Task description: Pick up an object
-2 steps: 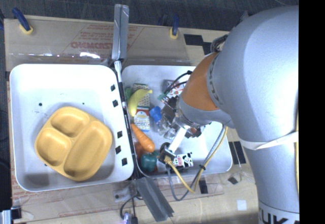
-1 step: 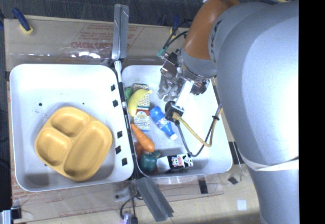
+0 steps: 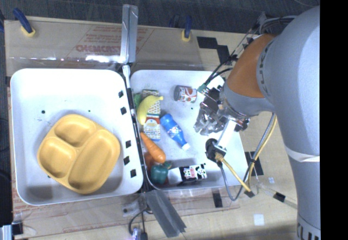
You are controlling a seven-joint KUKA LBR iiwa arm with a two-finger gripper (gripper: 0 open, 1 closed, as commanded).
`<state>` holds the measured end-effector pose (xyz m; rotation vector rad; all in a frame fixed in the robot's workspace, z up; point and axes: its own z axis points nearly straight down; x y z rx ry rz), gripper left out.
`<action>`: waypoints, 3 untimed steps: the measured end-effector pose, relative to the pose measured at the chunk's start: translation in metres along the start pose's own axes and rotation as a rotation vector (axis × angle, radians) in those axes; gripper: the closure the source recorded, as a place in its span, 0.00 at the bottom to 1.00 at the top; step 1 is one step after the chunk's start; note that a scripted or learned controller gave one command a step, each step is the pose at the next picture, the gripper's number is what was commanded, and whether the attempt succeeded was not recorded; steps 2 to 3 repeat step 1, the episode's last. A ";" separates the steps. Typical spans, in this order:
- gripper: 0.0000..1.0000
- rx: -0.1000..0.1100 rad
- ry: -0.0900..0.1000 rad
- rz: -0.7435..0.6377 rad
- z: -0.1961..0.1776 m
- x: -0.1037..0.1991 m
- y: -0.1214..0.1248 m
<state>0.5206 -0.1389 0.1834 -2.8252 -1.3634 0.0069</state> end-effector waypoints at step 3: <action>1.00 0.002 0.001 0.161 -0.023 -0.020 -0.042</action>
